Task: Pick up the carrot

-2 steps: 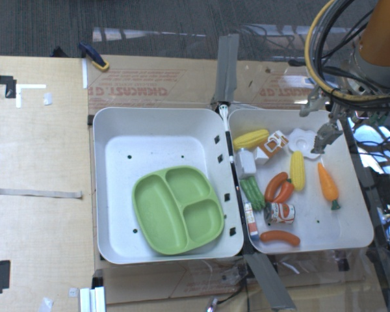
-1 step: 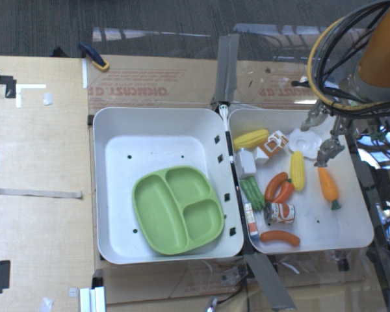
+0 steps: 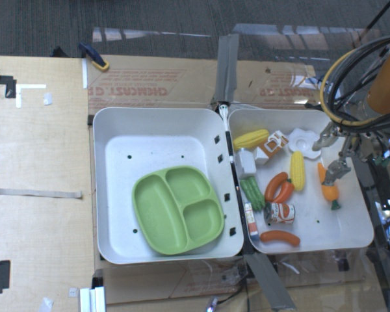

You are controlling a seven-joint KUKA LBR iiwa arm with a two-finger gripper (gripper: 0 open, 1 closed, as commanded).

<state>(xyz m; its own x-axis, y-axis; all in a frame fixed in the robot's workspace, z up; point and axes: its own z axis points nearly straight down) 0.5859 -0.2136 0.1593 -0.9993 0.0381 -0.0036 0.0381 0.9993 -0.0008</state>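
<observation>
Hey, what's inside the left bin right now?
The left bin holds a green divided plate with three compartments, nothing in them, lying toward the bin's near right corner. The bin floor under the plate is covered.

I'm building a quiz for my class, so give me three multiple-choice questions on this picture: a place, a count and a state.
1. The green plate lies: A in the left bin; B in the right bin; C on the bench.
2. Yellow corn cobs: A one; B two; C four.
3. The gripper is: A parked off the bench; B low by the carrot; C over the plate.
Answers: A, it sits in the left bin; B, the second cob lies nearby; B, it hangs at the carrot in the right bin.
</observation>
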